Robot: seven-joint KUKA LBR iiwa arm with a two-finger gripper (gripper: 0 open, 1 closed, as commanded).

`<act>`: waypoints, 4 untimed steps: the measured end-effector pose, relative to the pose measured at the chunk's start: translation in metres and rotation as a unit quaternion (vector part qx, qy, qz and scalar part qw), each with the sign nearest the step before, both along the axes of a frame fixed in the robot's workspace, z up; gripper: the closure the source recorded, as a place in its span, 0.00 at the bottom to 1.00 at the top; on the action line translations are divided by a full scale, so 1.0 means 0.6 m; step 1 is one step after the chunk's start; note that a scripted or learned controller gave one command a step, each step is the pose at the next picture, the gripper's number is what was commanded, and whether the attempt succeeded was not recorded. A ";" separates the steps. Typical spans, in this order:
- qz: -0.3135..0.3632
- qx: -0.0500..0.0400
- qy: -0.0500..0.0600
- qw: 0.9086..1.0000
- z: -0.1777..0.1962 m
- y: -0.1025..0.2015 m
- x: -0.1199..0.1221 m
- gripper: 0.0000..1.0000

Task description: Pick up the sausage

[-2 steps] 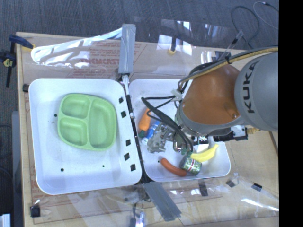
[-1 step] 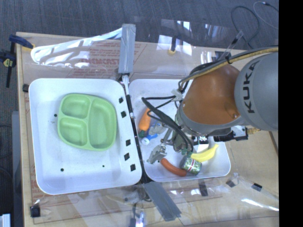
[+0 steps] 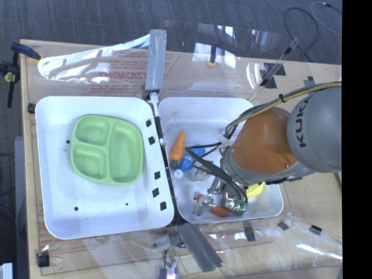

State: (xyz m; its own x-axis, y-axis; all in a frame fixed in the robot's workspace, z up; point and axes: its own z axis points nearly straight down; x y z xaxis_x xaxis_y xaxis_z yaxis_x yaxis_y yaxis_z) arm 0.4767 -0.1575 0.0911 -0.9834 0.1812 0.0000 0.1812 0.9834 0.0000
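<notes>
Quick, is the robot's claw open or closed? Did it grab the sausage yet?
Gripper: low in the right bin, over a reddish-brown piece that may be the sausage. Open or closed, and holding anything: cannot be told.

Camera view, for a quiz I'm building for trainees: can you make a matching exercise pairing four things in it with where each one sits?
Things:
1. green divided plate
2. carrot
3. end effector
4. yellow item

Places:
A. low in the right bin, over small clutter
B. middle of the left bin
C. right bin, beside the arm's orange band
D. right bin, near the divider between bins

Pairs: 1-B, 2-D, 3-A, 4-C
</notes>
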 end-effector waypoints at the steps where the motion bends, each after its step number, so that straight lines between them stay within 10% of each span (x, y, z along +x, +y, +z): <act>1: 0.000 0.000 0.000 1.000 0.000 0.000 0.000 0.00; 2: 0.002 0.000 -0.001 1.000 0.016 0.001 0.002 1.00; 3: 0.046 0.000 -0.002 0.999 0.002 -0.005 0.010 1.00; 4: 0.227 -0.001 -0.001 0.974 0.165 -0.016 0.002 1.00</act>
